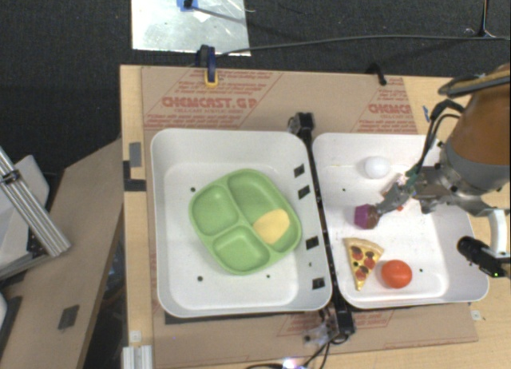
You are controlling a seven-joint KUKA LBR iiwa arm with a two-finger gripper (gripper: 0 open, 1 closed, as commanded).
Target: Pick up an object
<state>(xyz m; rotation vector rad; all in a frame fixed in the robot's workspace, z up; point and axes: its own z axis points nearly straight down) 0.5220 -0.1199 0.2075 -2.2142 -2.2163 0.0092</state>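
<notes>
My end effector (385, 204) is low in the right bin (455, 287), right beside the little purple thing (366, 216) and maybe touching it, but I cannot tell if it has grabbed on. The purple thing sits on the bin floor, with the white ball (375, 167) behind it and the pizza slice (362, 259) and red tomato (396, 273) in front. Nothing is lifted yet, so I think the picking up is not done.

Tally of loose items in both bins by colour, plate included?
Green: 1, divided plate
Yellow: 1, lump on the plate
White: 1, egg-like ball
Purple: 1, small object
Red: 1, tomato
Multicolour: 1, pizza slice
Total: 6
</notes>
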